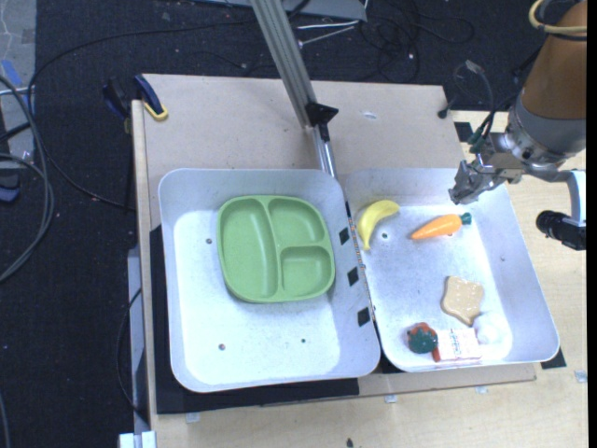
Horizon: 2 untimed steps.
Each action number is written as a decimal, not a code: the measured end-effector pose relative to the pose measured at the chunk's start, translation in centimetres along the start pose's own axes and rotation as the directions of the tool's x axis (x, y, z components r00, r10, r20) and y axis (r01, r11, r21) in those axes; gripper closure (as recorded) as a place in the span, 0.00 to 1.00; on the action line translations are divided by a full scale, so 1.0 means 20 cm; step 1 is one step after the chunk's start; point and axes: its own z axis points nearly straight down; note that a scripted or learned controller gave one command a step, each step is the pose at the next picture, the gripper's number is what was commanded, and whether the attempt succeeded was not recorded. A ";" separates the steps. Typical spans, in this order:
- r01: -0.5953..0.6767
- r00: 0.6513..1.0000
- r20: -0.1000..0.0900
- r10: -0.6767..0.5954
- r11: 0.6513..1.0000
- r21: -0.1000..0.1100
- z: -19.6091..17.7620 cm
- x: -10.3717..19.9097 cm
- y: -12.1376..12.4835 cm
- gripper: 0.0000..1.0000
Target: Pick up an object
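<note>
My gripper (464, 190) hangs over the back of the right bin (522, 278), just above and right of an orange carrot (437, 228). A yellow banana (374, 219) lies near the bin's back left. A tan slice of toast (462, 299) rests lower down, with a white item (489, 329) beside it. At the front lie a red and green strawberry-like toy (422, 339) and a small red and white carton (457, 347). Nothing shows between the gripper's tips.
The left bin (187, 343) holds a green divided plate (276, 247). A metal pole (284, 49) slants down to the divider between the bins. The wooden bench (233, 119) extends behind both bins.
</note>
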 end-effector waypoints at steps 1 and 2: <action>-0.001 1.000 0.000 0.001 1.000 0.000 -0.01 0.22 -0.11 1.00; 0.000 1.000 0.000 0.000 1.000 0.001 0.07 0.47 -0.17 1.00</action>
